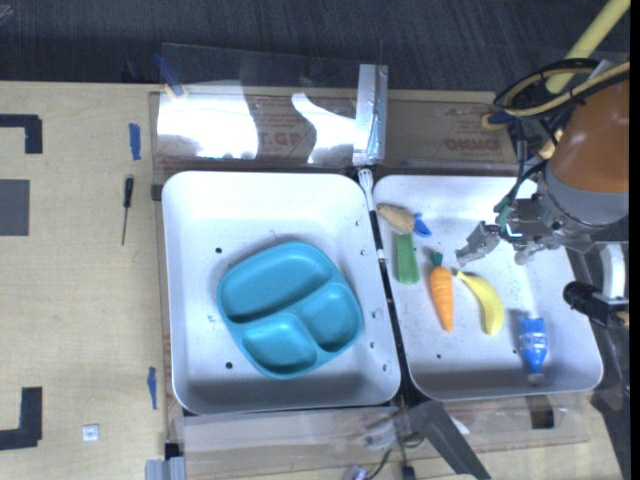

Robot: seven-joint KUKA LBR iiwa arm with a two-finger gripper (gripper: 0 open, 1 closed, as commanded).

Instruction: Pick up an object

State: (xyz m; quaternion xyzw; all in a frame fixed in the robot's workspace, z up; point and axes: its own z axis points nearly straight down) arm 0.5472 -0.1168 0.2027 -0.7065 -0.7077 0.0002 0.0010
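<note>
Two white bins sit side by side. A curved yellow banana point(485, 302) lies in the right bin point(560, 373), just right of an orange carrot point(442, 298). Above the banana, the gripper point(480, 243) hovers with fingers spread, pinching nothing. Left bin point(190, 268) contains a blue divided tray point(288, 308).

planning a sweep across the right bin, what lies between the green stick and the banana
The carrot lies between the green stick and the banana, apart from both, on the right bin's floor, as the camera view shows.
</note>
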